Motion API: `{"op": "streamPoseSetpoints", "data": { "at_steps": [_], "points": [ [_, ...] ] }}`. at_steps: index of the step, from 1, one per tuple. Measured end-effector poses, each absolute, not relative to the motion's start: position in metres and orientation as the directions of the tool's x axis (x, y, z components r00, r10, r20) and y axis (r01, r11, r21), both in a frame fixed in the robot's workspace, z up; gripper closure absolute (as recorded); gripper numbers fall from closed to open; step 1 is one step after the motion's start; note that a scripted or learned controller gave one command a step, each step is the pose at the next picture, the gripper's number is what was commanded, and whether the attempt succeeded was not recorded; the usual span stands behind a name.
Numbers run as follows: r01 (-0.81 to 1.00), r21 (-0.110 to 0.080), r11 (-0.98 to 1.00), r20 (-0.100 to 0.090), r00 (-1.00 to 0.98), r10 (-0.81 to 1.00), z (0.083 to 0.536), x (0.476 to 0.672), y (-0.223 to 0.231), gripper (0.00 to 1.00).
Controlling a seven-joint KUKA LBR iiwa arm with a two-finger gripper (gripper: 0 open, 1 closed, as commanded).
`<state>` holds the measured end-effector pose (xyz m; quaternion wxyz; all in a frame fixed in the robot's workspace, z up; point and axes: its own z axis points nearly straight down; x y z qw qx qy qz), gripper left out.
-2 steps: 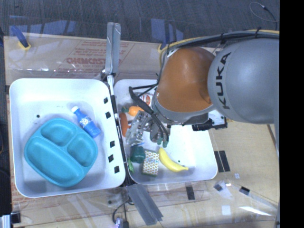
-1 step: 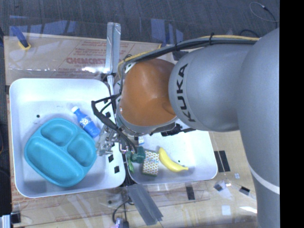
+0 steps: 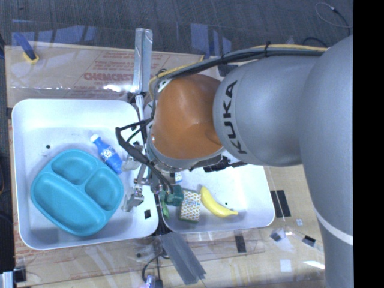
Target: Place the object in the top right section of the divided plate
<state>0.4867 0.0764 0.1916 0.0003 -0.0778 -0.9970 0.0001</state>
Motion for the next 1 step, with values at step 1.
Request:
{"op": "streamPoseSetpoints", "data": {
  "at_steps": [1],
  "points": [
    [0.150, 0.000, 0.989, -0.001, -0.989, 0.150, 0.2018, 0.4881, 0.0774, 1.00]
  ]
}}
